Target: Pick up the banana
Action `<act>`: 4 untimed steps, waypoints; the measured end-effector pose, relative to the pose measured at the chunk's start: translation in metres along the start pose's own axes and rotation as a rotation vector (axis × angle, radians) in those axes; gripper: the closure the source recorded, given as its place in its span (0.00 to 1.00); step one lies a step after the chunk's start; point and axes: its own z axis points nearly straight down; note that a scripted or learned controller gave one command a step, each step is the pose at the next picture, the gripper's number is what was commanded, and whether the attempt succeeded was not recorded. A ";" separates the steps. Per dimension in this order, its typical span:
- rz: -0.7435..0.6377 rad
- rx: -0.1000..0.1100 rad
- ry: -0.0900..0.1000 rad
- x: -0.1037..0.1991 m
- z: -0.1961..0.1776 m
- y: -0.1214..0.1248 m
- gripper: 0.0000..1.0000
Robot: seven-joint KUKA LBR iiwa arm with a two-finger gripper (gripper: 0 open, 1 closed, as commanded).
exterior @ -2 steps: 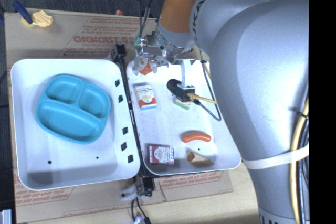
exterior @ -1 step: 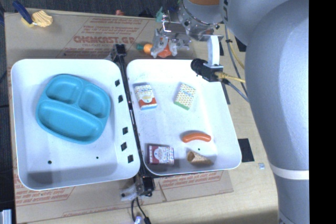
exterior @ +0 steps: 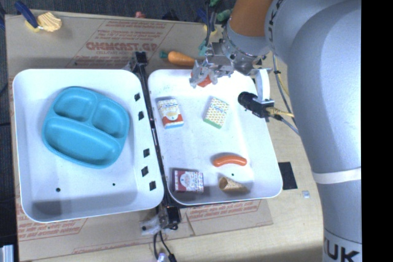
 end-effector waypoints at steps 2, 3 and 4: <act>-0.370 -0.009 -0.002 0.083 -0.224 -0.027 1.00; -0.574 -0.004 -0.001 0.075 -0.155 -0.125 1.00; -0.756 -0.005 -0.003 0.117 -0.011 -0.166 1.00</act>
